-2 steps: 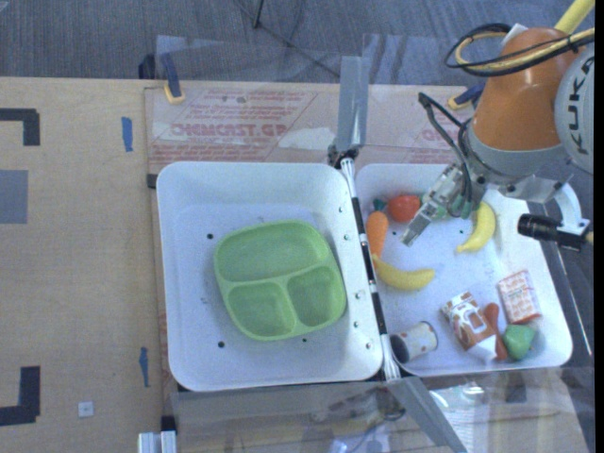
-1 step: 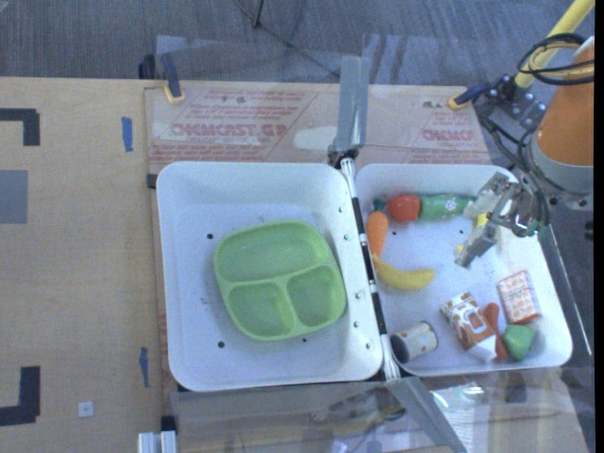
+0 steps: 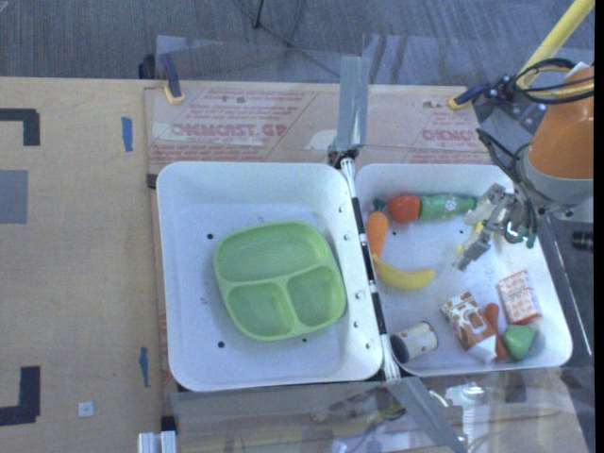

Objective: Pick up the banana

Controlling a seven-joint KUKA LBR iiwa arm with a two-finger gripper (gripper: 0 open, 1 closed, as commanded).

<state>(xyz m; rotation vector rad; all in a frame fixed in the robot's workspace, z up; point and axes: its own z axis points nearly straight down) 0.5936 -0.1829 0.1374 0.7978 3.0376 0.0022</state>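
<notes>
While the banana (image 3: 406, 276) lies untouched on the floor of the right bin (image 3: 557, 333), close to that bin's left wall and about midway along it, the task is at the approach step. In the camera view the gripper (image 3: 483, 233) hangs over the right half of the same bin, nearer its far edge, with the fingers apart and nothing between them. It stands to the right of the banana, not touching it, with bare bin floor between the two.

Around the fruit, an orange carrot (image 3: 377, 233) stands just beside its upper end against the left wall, and a tomato (image 3: 404, 208) and a green bottle (image 3: 447, 204) lie along the far edge. A small can (image 3: 416, 339) sits at the near left corner, and a carton (image 3: 466, 318) and other packets crowd the near right corner. The left bin (image 3: 179, 281) holds a green divided plate (image 3: 279, 280).

The next move, as I judge it, calls for travel leftward until the open fingers straddle the banana's middle across its narrow width, then a descent and a closing. The carrot is close enough to be a risk of a bump.
</notes>
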